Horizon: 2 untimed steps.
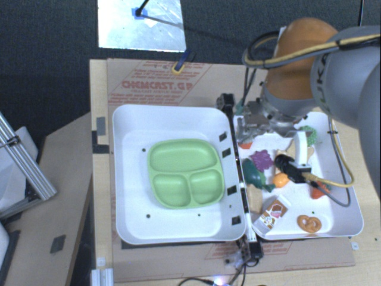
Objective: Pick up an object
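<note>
Arm w/ gripper [253, 124] is low over the right bin's [348, 219] far-left corner; fingers hidden by the wrist, can't tell their state. Toys lie in that bin: purple grapes [261, 159], pretzel [309, 223], small box [273, 212]. Green tray [184, 173] sits in left bin [128, 159].

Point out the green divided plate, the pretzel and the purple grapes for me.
green divided plate [184, 173]: camera view, centre ridge.
pretzel [309, 223]: camera view, its middle.
purple grapes [261, 159]: camera view, top of bunch.

Dark carpet [47, 52] around wooden bench [65, 159]
</note>
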Tool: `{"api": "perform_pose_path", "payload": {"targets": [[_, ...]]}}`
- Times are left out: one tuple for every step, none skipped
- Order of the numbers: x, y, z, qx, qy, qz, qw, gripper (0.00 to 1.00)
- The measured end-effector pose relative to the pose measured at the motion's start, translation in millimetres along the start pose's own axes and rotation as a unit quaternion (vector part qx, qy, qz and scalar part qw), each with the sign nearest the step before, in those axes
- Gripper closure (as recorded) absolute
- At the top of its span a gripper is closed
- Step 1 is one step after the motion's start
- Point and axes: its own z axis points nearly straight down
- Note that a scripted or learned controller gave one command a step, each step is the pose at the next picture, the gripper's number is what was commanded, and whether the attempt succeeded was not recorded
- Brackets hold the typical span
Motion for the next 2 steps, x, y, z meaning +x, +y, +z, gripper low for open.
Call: {"api": "perform_pose_path", "payload": {"targets": [[48.0, -29.7, -4.9, 0.001, 0.0, 0.0, 1.0, 1.0], [42.8, -33.3, -0.4, 0.0, -0.001, 0.004, 1.0, 1.0]]}}
